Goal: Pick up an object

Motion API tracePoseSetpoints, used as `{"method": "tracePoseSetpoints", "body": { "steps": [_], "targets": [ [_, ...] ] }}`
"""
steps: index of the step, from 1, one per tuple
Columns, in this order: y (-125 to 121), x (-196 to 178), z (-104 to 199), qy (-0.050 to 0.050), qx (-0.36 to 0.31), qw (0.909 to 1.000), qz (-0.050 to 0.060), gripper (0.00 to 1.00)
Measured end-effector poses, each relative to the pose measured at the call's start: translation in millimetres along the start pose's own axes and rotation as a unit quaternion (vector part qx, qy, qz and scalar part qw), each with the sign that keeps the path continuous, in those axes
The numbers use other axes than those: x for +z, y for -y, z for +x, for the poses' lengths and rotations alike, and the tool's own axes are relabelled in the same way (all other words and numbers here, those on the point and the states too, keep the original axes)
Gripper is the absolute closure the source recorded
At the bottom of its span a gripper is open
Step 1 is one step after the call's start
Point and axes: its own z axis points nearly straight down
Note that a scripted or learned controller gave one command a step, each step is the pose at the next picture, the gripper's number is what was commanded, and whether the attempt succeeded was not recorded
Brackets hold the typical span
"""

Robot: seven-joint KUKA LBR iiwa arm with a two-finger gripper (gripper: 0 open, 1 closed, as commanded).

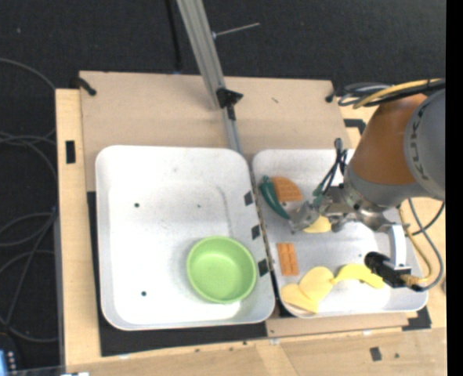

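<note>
The counter [160, 108] is a pale tan board carrying two shallow white bins side by side. No brand, label or writing can be read on anything here.

The left bin [160, 202] holds a green bowl [222, 269], upright, near its front right corner. The right bin [329, 249] holds the rest of the things. The arm [392, 143], grey with an orange band, reaches in from the right over the right bin, with dark cables looping beside it.

The gripper [316, 216] hangs low over the middle of the right bin. Right at its tip sits a small pale yellow piece [318, 225]; whether the fingers are wide, narrow or closed on that piece I cannot tell.

Along the front of the right bin lie a pale yellow lump [309, 288] and, just beside it to the right, a yellow banana [359, 274]. A small orange block [287, 258] lies near the bin's left wall. Further back, an orange thing [286, 189] touches a green curved thing [272, 194].
</note>
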Motion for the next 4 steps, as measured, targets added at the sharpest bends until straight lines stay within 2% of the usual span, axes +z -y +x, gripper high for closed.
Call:
{"method": "tracePoseSetpoints", "body": {
  "steps": [1,2,4],
  "targets": [
    [1.0,52.8,-1.2,0.0,0.0,1.0,0.001,0.0],
    [-1.3,39.1,-1.6,-0.001,0.003,1.0,-0.003,1.0],
    [-3.1,-77.6,-9.8,0.0,-0.002,1.0,-0.005,1.0]
  ]
}}
